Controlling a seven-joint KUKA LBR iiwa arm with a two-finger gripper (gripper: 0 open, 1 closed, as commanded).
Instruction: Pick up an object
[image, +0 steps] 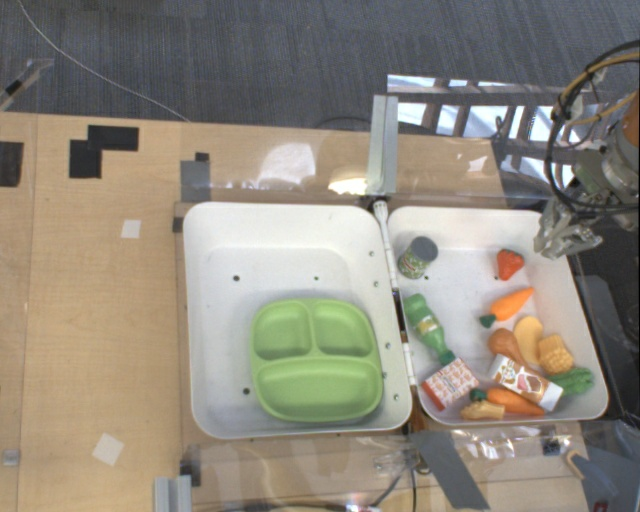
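Note:
The right bin (470, 235) holds several toy foods: a grey-topped can (417, 256), a red strawberry (510, 264), an orange carrot (510, 304), a green bottle (428, 328), a yellow-brown drumstick (514, 342), a corn piece (555, 354), a juice carton (527, 382) and a red-and-white box (450, 381). My gripper (566, 240) hangs over the bin's far right rim, right of the strawberry and apart from it. Nothing shows in its grasp.
The left bin (230, 250) holds a green divided plate (316, 358). A metal post (383, 140) rises at the back between the bins, with a metal frame (470, 110) behind the right bin. A second carrot (512, 401) and a green vegetable (573, 380) lie at the bin's front right.

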